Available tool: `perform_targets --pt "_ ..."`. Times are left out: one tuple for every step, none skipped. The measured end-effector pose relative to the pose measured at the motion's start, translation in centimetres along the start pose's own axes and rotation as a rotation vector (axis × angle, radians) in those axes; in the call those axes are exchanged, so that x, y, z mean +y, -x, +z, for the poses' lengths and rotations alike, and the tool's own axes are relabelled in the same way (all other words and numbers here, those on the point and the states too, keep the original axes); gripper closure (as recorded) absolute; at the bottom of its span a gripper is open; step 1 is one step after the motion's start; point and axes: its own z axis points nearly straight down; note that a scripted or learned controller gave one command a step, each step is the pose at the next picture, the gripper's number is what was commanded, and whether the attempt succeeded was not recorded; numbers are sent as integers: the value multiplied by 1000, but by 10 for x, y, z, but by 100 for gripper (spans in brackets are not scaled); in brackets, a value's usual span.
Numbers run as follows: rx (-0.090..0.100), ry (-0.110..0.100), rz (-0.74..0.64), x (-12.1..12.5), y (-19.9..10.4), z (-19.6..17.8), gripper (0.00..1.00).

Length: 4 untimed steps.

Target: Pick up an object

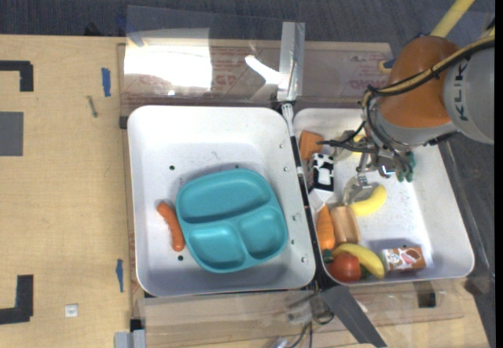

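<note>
Fruit and other toy food crowd the right bin (pixel 452 217), and the gripper (pixel 363 181) hangs low over its middle, reaching in from the right under the arm's orange band. Directly below the fingertips lies a small yellow banana (pixel 371 199), touching or nearly touching them; I cannot tell which from this slant. Its long axis runs on a diagonal, from the lower left near a tan bread-like piece (pixel 343 221) up toward the right, so its ends point at the bin's far-right and near-left corners. Whether the fingers stand wide or narrow I cannot tell: cables and the wrist body hide them, and nothing is plainly seen between them. My guess is that the coming move hinges on closing across the banana's short width, not along its length. Nearby, a second banana (pixel 363 256) sits beside a tomato (pixel 345 266) at the front edge, with a small carton (pixel 404 258) just to its right. The left bin (pixel 149 134) holds a teal divided tray (pixel 231 219) and a sausage (pixel 170 225).
</note>
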Motion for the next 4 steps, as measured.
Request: perform_targets --pt "0 -1 16 -20 -50 -1 0" --pt "55 8 102 -53 37 0 0" --pt "42 6 96 -126 32 -11 0" --pt "3 -2 119 -100 43 -7 0"
